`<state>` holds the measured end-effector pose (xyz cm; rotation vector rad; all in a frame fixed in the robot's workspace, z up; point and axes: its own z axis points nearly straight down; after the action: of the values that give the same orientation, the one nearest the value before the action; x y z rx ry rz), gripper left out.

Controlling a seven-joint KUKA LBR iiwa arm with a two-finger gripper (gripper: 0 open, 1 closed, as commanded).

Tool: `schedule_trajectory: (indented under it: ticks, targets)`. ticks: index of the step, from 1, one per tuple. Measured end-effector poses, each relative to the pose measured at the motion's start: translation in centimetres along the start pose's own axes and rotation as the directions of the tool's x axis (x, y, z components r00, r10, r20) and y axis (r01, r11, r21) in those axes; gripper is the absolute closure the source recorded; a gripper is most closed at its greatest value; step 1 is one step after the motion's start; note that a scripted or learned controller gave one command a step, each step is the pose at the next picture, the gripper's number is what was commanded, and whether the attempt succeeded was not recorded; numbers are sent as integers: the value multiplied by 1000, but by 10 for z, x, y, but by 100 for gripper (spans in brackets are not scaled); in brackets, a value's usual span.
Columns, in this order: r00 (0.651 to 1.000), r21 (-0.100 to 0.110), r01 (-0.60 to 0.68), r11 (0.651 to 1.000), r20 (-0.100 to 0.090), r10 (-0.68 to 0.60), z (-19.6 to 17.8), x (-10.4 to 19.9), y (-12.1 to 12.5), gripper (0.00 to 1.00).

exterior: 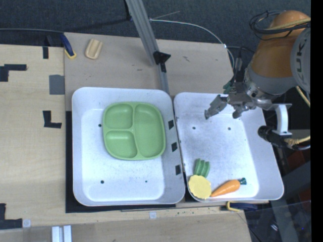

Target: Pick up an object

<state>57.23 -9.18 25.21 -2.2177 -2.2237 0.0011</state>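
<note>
The gripper [223,109] hangs over the far end of the right bin [262,135], jaws apart and holding nothing; the carrot [225,187] lies well toward the near edge, long axis roughly crosswise, beside the yellow disc [200,187].

My bins [86,185] look like speckled, matt white plastic; the green plate [134,130] smooth, faintly glossy plastic; the bench [30,150] pale wood, perhaps laminate.

arm [282,44] cut off by right edge past its orange band.
</note>
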Motion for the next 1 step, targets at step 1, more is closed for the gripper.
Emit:
schedule_trajectory:
  ticks: [1]
  targets:
    - [1000,0,-1,1000,0,1,0,0,0,0]
